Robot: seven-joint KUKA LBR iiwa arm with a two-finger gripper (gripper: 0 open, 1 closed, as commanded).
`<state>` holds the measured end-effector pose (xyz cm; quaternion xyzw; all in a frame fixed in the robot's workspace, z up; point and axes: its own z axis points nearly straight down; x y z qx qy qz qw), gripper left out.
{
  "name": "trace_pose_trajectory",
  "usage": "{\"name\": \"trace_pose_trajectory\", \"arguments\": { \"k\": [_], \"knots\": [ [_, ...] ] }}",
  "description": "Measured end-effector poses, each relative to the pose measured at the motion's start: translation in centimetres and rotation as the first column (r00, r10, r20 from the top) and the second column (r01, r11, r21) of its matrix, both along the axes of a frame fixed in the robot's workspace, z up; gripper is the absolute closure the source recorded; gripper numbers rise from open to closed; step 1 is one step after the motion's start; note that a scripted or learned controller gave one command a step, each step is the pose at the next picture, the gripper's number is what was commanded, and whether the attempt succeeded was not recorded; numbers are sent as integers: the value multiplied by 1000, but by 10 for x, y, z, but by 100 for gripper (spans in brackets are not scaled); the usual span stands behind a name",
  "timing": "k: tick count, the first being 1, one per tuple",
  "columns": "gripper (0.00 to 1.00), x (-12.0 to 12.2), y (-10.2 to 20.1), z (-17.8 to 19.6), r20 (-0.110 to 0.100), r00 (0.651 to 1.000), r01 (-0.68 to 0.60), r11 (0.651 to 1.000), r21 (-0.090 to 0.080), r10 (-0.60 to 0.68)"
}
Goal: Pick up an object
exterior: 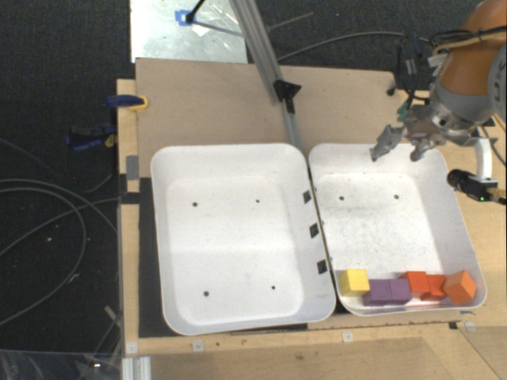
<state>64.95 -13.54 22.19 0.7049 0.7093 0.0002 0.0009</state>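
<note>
Worktop [214,105] carrying two white bins: left bin [166,212], then right bin [444,212] with yellow block [354,281], purple block [386,291], red block [420,283] and orange block [460,286] along its near edge; claw [401,150] open, holding nothing, above its far edge

You have two white bins: one [234,236] at frame centre-left, one [396,228] at right. Along the right bin's lower edge you can count one yellow block [354,281], one purple block [387,291], and two orange blocks [422,284] [460,286].
</note>
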Motion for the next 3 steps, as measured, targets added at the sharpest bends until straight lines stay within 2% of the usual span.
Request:
{"name": "trace_pose_trajectory", "arguments": {
  "k": [1, 2, 3],
  "knots": [
    [0, 35, 25, 39, 7, 1000, -3, 1000, 1, 3],
    [100, 34, 23, 49, 6, 1000, -4, 1000, -2, 4],
    [0, 34, 23, 48, 5, 1000, -6, 1000, -2, 6]
  ]
}}
